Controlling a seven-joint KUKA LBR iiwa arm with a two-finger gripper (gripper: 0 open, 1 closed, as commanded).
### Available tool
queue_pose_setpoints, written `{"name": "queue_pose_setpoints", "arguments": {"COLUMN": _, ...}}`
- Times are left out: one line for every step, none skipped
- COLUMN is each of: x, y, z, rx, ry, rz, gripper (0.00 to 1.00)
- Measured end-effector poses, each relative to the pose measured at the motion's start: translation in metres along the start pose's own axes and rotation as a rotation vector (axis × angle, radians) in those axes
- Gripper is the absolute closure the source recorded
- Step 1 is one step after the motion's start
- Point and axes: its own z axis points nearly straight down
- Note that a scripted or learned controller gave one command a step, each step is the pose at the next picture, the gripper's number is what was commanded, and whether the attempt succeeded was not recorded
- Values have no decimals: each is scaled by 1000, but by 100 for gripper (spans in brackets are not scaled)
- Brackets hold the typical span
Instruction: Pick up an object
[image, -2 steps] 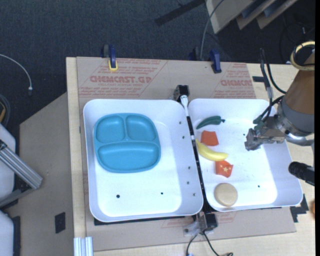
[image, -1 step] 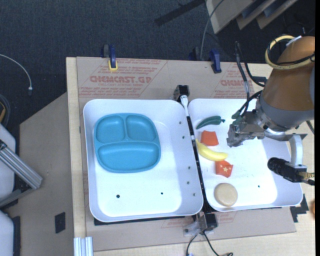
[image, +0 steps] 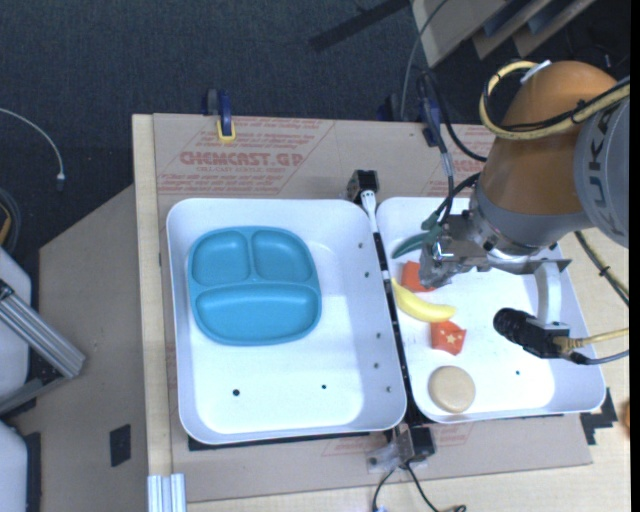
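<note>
1. Banana (image: 422, 306) is my guess for the pick. It's the small yellow curved one lying flat in the right bin (image: 520, 408), close to the wall it shares with the other bin, and it's the piece nearest the tool.
2. Nearest to me in that bin is a beige round thing (image: 452, 388), sitting apart from the rest. It's smooth and domed, so I reckon it'd squirt out of a pinch.
3. Just behind that is a red chunk (image: 448, 338), right beside the banana's near end, maybe touching it. That crowds a grab at that end.
4. Level with it, off to the right, is a black object (image: 528, 332) with a cable on it. It looks like kit, not a target.
5. Back to the banana: it looks like toy plastic, so probably light, stiff and a bit slick. I'd take it across the narrow middle of the curve, not lengthwise. A grip on the tapering tips would likely slide off.
6. Behind it is an orange-red piece (image: 410, 274), just beside its far end.
7. The tool (image: 437, 265) hangs over that far end and the orange-red piece. I can't tell if it's spread or closed, and I see nothing gripped in it.
8. Further round, the left bin (image: 290, 400) holds a blue divided plate (image: 255, 283), well away from the action. Both bins sit on the table (image: 250, 150).
</note>
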Motion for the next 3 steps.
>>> {"name": "queue_pose_setpoints", "arguments": {"x": 47, "y": 2, "z": -1, "rx": 0, "ry": 0, "rz": 1, "gripper": 100}}
{"name": "queue_pose_setpoints", "arguments": {"x": 89, "y": 4, "z": 11, "rx": 4, "ry": 1, "rz": 1, "gripper": 100}}
{"name": "queue_pose_setpoints", "arguments": {"x": 89, "y": 4, "z": 11, "rx": 4, "ry": 1, "rz": 1, "gripper": 0}}
